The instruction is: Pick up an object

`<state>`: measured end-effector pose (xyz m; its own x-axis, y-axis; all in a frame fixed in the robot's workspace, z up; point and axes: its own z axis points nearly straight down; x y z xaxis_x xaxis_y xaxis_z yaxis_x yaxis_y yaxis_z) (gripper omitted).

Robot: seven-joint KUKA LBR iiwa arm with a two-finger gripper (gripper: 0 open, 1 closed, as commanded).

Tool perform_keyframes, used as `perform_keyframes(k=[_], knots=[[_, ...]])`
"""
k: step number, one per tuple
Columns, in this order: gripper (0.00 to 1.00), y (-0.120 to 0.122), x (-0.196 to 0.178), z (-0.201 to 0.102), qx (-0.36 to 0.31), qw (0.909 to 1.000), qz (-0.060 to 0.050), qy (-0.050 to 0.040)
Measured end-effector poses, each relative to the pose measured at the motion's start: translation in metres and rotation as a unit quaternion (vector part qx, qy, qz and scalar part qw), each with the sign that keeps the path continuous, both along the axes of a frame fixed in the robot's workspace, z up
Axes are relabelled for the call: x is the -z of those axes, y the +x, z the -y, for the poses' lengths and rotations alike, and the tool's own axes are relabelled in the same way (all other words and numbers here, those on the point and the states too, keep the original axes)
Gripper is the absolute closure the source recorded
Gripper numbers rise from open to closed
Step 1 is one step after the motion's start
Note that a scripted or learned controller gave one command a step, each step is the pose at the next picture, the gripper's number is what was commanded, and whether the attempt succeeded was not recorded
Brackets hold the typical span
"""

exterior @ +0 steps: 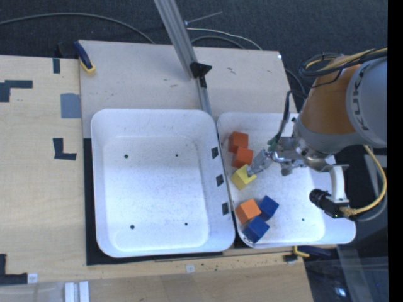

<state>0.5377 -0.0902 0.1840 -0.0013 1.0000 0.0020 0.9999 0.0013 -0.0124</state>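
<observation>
The right bin point(315, 228) holds several small blocks. Two orange blocks point(238, 141) point(243, 157) sit near its left wall, one just below the other. Beneath them lies a yellow block point(242, 178). My gripper point(257, 166) reaches in from the right and hangs low, right at the yellow block's upper right corner and beside the lower orange block. Whether it touches the yellow block is not clear. Nearer the front lie a third orange block point(249, 209) and two blue blocks point(269, 206) point(256, 229), all close together.
The left bin point(101, 131) stands beside the right one, sharing a raised rim. A slanted metal rail point(179, 33) crosses the bench behind the bins. The grey arm with its orange band point(327, 106) covers the right bin's right side, with cables around it.
</observation>
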Motion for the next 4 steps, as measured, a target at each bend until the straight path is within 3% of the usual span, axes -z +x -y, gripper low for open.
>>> perform_keyframes(k=[1,2,3,4], knots=[[0.00,0.013,-0.062,-0.008,-0.001,1.0000,0.008,-0.0013],[0.00,0.095,0.034,0.008,0.000,1.0000,0.003,-0.0017],[0.00,0.070,0.092,-0.001,0.000,1.0000,0.006,0.0002],[1.00,0.071,0.081,-0.001,-0.001,1.0000,0.007,-0.0006]])
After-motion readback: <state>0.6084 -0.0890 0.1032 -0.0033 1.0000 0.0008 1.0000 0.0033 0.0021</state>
